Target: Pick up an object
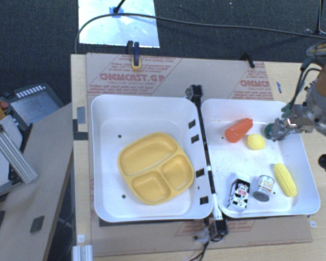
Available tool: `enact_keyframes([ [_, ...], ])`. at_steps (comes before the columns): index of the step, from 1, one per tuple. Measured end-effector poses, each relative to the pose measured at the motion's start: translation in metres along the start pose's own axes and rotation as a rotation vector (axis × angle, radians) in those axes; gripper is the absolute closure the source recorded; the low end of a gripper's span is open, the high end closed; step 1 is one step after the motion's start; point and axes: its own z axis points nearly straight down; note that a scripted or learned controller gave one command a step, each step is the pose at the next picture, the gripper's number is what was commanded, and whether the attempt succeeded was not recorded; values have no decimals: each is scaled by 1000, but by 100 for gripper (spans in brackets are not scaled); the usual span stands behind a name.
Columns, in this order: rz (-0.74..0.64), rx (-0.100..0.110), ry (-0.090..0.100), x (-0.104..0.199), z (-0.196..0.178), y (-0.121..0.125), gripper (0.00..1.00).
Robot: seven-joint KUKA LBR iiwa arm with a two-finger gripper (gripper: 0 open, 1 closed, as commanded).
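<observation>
The right bin (293, 203) holds an orange carrot-like piece (238, 130), a small yellow ball (255, 142), a yellow corn cob (285, 179), a small tin can (263, 188) and a black-and-white carton (239, 193). My gripper (275, 130) hangs over the bin's upper right part, just right of the yellow ball. Something dark green shows at its tip, too small to identify. The arm comes in from the right edge.
The left bin (106, 113) holds a yellow divided plate (155, 167). Black clips (194, 93) sit along the seam between the bins. Both bins rest on a cardboard sheet (168, 75). A grey device (30, 105) stands off the bench at left.
</observation>
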Motion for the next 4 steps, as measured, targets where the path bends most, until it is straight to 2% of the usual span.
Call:
enact_keyframes([
  [2,-6,4,4,109,6,32,100],
  [4,-5,7,3,214,39,46,100],
])
